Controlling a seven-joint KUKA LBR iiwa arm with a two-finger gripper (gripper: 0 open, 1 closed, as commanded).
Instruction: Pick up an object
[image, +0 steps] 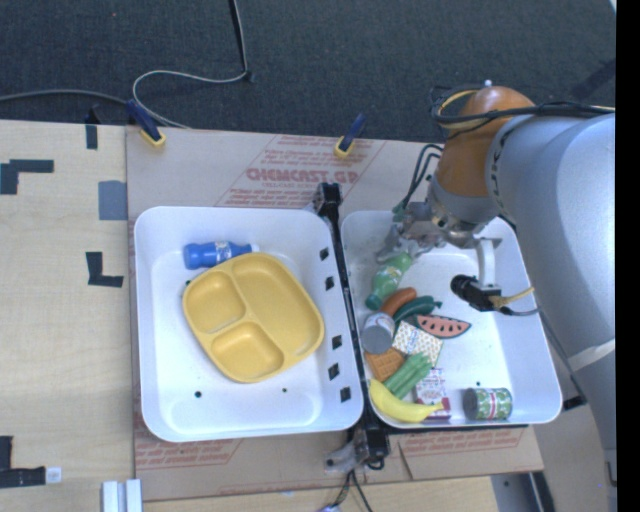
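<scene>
My gripper (408, 243) hangs over the upper left of the right bin (520, 330), just above a green bottle (388, 280) that lies tilted there. Below the bottle sit an orange carrot-like piece (398, 299), a dark green vegetable (418, 307), a watermelon slice (441, 325), a grey can (377, 332), a cracker-like square (416, 345), a green pepper-like piece (407, 374), a banana (398, 405), a small red-and-white packet (432, 387) and a green-labelled can (488, 403).
The left bin (160, 330) holds a yellow divided plate (253, 315) and a blue bottle (215, 254) lying at its upper edge. The grey arm (560, 230) covers the right side. Cables and yellow clamps (350, 135) lie on the cardboard behind the bins.
</scene>
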